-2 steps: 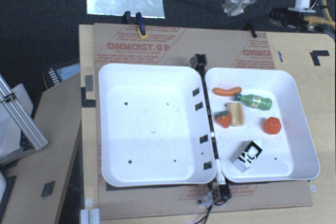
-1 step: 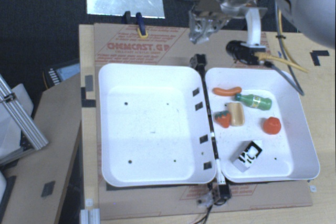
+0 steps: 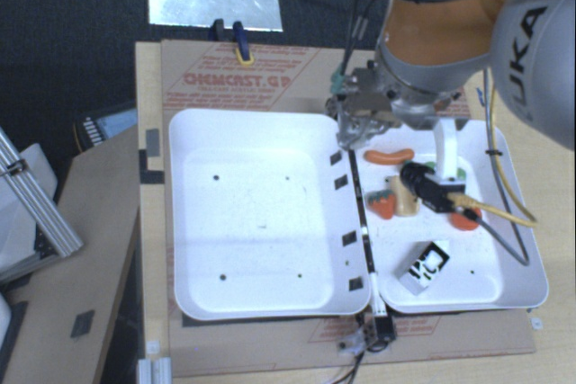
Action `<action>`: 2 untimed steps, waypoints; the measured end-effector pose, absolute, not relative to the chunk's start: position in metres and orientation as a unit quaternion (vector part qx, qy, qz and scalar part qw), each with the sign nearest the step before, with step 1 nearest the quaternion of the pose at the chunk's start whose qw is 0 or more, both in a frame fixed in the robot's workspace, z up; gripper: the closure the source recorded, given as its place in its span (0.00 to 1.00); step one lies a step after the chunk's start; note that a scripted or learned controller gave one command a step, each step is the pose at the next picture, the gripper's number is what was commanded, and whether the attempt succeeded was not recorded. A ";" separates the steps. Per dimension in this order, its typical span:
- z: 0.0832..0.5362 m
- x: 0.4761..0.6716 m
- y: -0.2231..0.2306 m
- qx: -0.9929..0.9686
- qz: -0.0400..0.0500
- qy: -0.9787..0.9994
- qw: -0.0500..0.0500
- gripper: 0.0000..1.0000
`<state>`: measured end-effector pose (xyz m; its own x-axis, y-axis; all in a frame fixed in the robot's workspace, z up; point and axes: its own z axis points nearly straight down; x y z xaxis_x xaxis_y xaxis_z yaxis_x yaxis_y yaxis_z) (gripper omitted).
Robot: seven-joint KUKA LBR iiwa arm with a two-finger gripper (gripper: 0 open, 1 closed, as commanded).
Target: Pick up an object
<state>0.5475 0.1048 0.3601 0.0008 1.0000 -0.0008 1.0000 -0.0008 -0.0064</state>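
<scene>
Orange sausage (image 3: 389, 156) lies flat in the right bin (image 3: 490, 276), toward that bin's 11 o'clock corner, not held; the gripper (image 3: 353, 132) hangs just beside it at its 10 o'clock, over the wall shared with the left bin (image 3: 252, 211); whether the gripper is spread or closed cannot be told. A red piece (image 3: 383, 208) and a tan piece (image 3: 408, 199) touch each other at the sausage's 6 o'clock; a black-and-white box (image 3: 425, 266) sits well apart at 5 o'clock. Risk, as judged: a straight descent would strike the wall; the rounded sausage may roll aside or slip.
</scene>
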 end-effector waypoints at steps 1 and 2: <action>0.362 0.484 0.036 -0.709 0.000 -0.705 0.000 1.00; 0.511 0.558 0.053 -0.705 -0.008 -0.709 -0.007 1.00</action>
<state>0.5581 0.0533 0.5111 -0.0057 1.0000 0.0012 0.9998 0.0057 0.0208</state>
